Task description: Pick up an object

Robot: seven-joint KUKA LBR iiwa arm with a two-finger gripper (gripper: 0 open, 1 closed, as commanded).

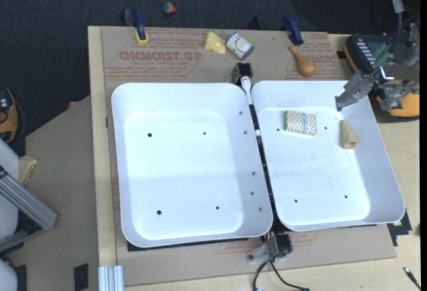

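White plastic makes up the two shallow bins on the brown cardboard-covered bench (pixel 200 56). The left bin (pixel 133 149) shows small dark holes in its floor. The right bin (pixel 373 169) holds two objects, both in its upper part.

Next in size is the arm (pixel 393 49), which enters at the upper right corner, with dark cables hanging around it. It reaches down and to the left, and its grey gripper (pixel 352 93) is tilted, with the tip pointing to the lower left. The tip stands over the upper right rim of the right bin. It touches no object as far as I can see. Whether the gripper is spread or closed cannot be told, because at this angle it looks like one grey piece.

A flat square packet (pixel 300 123) with a speckled green and white pattern lies on the bin floor, to the left of the gripper and apart from it. A small tan cylinder (pixel 347 134), like a cork, lies just below the gripper tip, near the right wall of the bin, and it lies free.

Outside the bins, on the cardboard behind them, there are a yellow wedge (pixel 215 43), a small white box (pixel 239 45) beside it, and a tan wooden piece (pixel 304 63). Two blue clamps (pixel 139 24) hold the back edge of the board. A small colourful thing (pixel 169 8) lies on the dark carpet behind the bench.
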